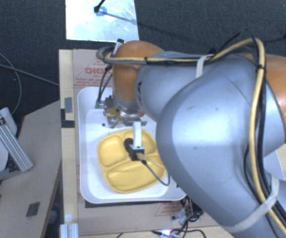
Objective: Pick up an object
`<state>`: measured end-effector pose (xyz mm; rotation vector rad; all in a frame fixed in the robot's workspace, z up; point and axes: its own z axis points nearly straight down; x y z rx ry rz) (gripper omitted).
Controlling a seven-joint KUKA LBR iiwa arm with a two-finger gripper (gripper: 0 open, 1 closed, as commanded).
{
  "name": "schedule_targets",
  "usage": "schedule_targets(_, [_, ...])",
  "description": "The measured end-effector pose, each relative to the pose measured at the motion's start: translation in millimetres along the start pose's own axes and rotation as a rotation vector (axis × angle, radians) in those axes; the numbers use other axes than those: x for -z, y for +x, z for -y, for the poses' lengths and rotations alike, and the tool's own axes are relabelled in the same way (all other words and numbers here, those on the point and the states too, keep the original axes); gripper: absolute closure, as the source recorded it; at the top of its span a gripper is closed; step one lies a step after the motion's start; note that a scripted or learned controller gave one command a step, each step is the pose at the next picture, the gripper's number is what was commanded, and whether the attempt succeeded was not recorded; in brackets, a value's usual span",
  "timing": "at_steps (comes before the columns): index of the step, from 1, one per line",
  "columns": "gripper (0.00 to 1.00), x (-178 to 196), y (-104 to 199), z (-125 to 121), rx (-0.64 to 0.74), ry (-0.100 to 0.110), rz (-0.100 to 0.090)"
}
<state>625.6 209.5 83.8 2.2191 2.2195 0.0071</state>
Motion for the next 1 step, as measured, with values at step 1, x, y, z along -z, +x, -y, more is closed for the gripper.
schedule_targets(1, [1.0, 1.8, -61.0, -45.7, -0.003, -0.001, 0.001])
